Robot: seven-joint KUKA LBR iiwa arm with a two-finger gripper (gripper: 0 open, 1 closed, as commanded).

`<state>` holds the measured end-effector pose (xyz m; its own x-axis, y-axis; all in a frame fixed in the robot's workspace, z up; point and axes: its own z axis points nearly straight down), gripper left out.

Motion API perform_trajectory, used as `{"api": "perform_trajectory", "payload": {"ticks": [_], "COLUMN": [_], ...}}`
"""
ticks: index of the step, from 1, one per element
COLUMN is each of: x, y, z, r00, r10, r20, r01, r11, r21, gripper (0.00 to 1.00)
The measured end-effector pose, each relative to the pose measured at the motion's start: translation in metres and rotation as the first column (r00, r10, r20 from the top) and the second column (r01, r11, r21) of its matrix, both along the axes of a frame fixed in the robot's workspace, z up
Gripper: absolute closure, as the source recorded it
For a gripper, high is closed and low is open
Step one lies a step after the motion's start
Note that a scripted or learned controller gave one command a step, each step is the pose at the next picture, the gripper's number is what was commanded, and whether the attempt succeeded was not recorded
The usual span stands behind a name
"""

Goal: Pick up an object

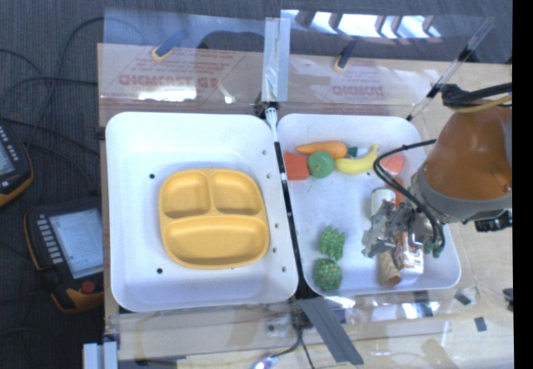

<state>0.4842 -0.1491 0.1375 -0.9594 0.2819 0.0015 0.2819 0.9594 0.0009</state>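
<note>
My gripper [385, 234] hangs low over the right side of the right bin [354, 201], below the orange wrist band. Its tip sits right over a brown and white packet-like object [400, 263] near the bin's front right corner. Along the bin's back lie an orange carrot [323, 147], a green round fruit [321, 164], a red block [296, 166], a yellow banana [358, 162] and a red-orange piece [393, 164]. Two green bumpy items sit toward the front: one [331, 241] and another [327, 274].
The left bin [133, 192] holds a yellow divided plate [215, 217]. A clear plastic barrier [275, 59] stands behind both bins. Black devices with cables lie at the far left of the bench.
</note>
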Motion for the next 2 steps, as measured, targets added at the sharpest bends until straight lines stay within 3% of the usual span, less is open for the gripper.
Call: {"api": "perform_trajectory", "payload": {"ticks": [1, 2], "x": [0.0005, 0.0005], "y": [-0.0529, -0.0529], "z": [0.1191, 0.1191], "r00": [0.934, 0.934], "r10": [-0.358, -0.358], "r20": [0.002, 0.002], "r01": [0.358, 0.358], "r11": [0.934, 0.934], "r21": [-0.003, -0.003], "gripper": [1.0, 0.0]}}
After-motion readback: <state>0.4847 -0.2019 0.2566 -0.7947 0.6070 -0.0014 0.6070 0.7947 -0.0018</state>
